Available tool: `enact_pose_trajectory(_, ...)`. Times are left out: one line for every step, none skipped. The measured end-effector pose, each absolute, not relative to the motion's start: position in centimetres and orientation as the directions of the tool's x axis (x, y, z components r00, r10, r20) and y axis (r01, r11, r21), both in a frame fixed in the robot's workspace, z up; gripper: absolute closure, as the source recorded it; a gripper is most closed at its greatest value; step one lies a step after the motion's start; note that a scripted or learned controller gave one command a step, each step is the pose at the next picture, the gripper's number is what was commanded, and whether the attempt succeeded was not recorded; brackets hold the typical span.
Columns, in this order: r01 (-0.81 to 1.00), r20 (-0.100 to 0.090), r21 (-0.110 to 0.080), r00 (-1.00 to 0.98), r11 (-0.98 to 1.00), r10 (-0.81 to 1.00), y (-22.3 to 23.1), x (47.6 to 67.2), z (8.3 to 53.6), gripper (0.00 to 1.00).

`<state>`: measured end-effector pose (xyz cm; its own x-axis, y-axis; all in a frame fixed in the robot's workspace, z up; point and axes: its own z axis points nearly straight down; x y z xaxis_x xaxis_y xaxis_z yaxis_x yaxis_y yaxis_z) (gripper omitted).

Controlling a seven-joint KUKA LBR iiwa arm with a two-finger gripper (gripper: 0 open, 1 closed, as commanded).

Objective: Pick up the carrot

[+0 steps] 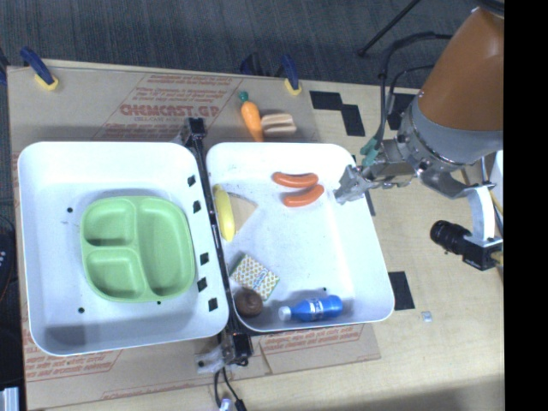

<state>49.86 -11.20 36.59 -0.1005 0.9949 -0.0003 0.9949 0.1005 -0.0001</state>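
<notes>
carrot [250, 118] on cardboard-covered bench [411, 255], outside bins; dark carpet beyond.

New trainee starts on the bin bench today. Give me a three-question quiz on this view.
1. True or false: the carrot lies inside the right bin.
2. Which item lies nearest the bottle? A) banana B) brown ball C) sausages
3. What sits in the left bin?

Key
1. False; it lies on the bench above that bin, beside a sandwich-like toy.
2. B
3. A green divided tray.

The gripper hovers at the right bin's right rim, nothing held.
</notes>
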Motion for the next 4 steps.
enact_pose_trajectory(0.996, 0.001, -0.006, 0.090, -0.090, 0.996, -5.9, 49.2, 24.4, 1.00)
enact_pose_trajectory(0.991, 0.000, -0.002, 0.131, -0.131, 0.991, -16.8, 47.6, 24.2, 1.00)
enact_pose_trajectory(0.986, -0.001, -0.001, -0.166, 0.166, 0.986, -20.3, 47.7, 30.4, 1.00)
enact_pose_trajectory(1.000, 0.002, -0.005, 0.011, -0.011, 1.000, -16.6, 47.6, 22.4, 1.00)
